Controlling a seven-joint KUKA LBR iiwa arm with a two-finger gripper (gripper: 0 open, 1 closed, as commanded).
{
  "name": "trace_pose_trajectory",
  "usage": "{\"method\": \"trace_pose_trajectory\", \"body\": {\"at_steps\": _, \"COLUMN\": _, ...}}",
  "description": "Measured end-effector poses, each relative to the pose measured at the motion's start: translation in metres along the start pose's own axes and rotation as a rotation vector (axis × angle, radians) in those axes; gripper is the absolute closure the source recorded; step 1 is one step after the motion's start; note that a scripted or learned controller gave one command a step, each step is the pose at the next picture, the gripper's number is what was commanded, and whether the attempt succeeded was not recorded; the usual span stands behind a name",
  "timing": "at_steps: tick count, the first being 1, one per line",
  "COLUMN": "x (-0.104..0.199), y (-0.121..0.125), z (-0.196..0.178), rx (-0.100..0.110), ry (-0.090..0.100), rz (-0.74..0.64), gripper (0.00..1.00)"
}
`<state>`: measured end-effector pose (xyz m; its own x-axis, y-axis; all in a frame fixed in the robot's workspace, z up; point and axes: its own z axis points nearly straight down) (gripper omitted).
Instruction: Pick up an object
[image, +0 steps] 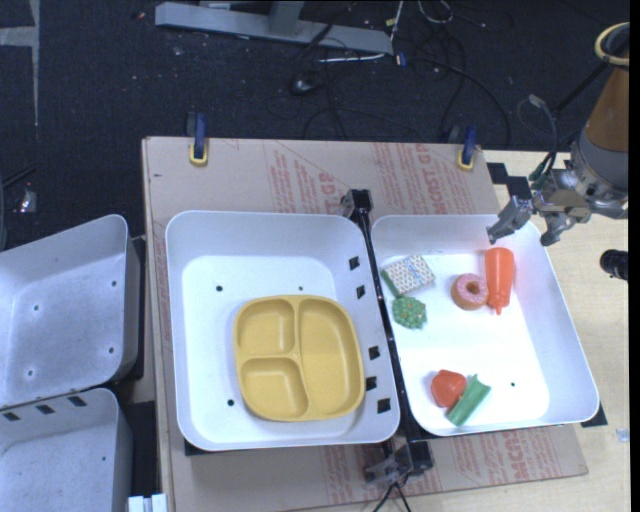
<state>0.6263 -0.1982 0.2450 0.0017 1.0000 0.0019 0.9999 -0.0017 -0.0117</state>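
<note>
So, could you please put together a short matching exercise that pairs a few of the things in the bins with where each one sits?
Things:
1. yellow divided plate
2. carrot
3. doughnut
4. red and green toy

Places:
A. near the front edge of the right bin
B. in the left bin
C. just left of the carrot, touching it
D. at the far side of the right bin, nearest the claw

Pairs: 1-B, 2-D, 3-C, 4-A
</note>
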Motion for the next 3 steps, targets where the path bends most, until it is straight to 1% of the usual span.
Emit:
{"method": "trace_pose_trajectory", "body": {"at_steps": 1, "x": 0.001, "y": 0.002, "z": -0.007, "rx": -0.012, "ry": -0.003, "rz": -0.003, "gripper": 0.0}}
{"method": "trace_pose_trajectory", "body": {"at_steps": 2, "x": 0.001, "y": 0.011, "z": 0.04, "rx": -0.008, "ry": -0.002, "rz": -0.005, "gripper": 0.0}}
{"method": "trace_pose_trajectory", "body": {"at_steps": 3, "x": -0.001, "y": 0.012, "z": 0.084, "rx": -0.008, "ry": -0.002, "rz": -0.002, "gripper": 0.0}}
